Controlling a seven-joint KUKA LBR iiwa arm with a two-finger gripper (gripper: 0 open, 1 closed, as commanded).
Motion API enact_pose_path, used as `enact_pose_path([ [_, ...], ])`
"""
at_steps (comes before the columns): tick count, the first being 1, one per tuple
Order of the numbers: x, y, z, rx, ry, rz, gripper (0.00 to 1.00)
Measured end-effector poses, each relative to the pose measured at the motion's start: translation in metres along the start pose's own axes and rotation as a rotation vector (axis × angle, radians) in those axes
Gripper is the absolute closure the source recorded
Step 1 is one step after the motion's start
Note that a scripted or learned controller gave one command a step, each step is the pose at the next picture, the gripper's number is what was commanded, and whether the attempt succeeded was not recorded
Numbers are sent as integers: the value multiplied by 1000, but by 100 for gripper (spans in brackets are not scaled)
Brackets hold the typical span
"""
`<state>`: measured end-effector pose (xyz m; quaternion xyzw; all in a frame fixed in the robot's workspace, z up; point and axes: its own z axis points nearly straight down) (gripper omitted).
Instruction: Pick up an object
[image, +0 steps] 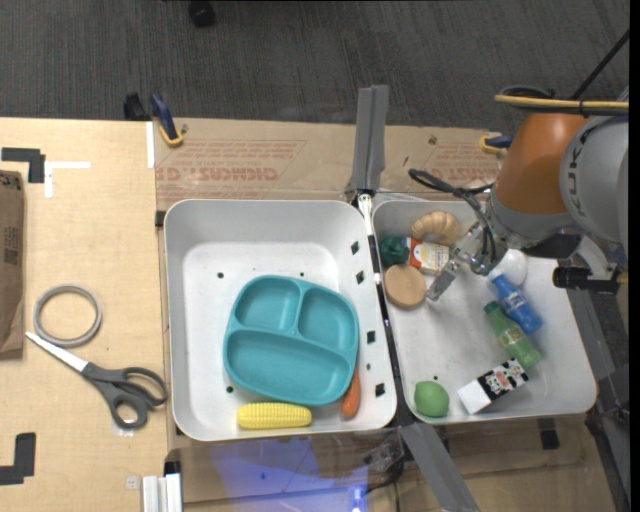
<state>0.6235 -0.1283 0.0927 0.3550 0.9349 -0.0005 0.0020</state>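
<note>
Two white bins (200, 260) face you; your tool (452, 270) hangs at upper right over the round tan wooden disc (405, 287), fingers parted, gripping nothing.

The arm (590, 170) was smooth rounded grey with a glossy orange band (535, 160) above the wrist. Thin black cables looped beside it, and the gripper (455, 268) ended in slim metallic silver fingers.
</note>
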Motion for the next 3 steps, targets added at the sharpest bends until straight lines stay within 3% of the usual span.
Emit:
enact_pose_path([
  [1,-3,34,2,5,7,58,0],
  [2,-16,-58,0,0,1,-48,0],
  [3,22,-90,0,0,3,70,0],
])
